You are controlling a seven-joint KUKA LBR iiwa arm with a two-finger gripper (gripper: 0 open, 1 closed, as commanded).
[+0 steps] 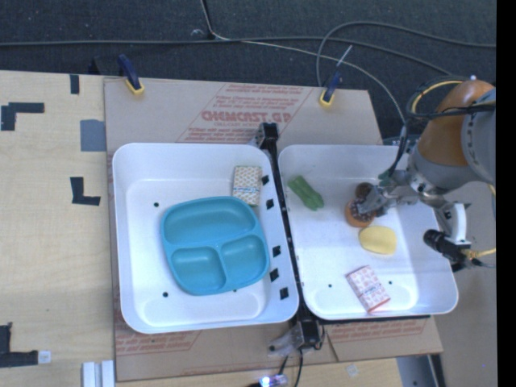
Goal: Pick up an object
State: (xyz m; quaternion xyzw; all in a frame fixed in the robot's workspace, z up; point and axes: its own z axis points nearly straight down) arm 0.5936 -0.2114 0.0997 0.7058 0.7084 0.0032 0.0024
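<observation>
Camera view: your gripper point(372, 203) sits low in the right bin point(419, 297), at about two o'clock from that bin's middle, right over a small round brown-orange object point(355, 213). You cannot tell from this angle whether the fingers are spread or closed, nor whether they have anything between them; the tip is a dark blur against the object's top edge.

Treat the brown-orange piece as your target, since it is the thing touching or just under the tip. Just beside it at five o'clock lies a yellow lump point(378, 239), so come straight down and keep the closing line away from that neighbour, or you will nudge both. A green piece point(305, 192) lies at nine o'clock from the gripper, well apart, and a red-and-white packet point(368, 288) sits at six o'clock near the front wall; neither should interfere.

The left bin point(129, 216) holds a blue divided tray point(214, 244) and a small patterned block point(247, 183) at its twelve o'clock; leave them alone.

Lift slowly and check that the object rises with the tip.
</observation>
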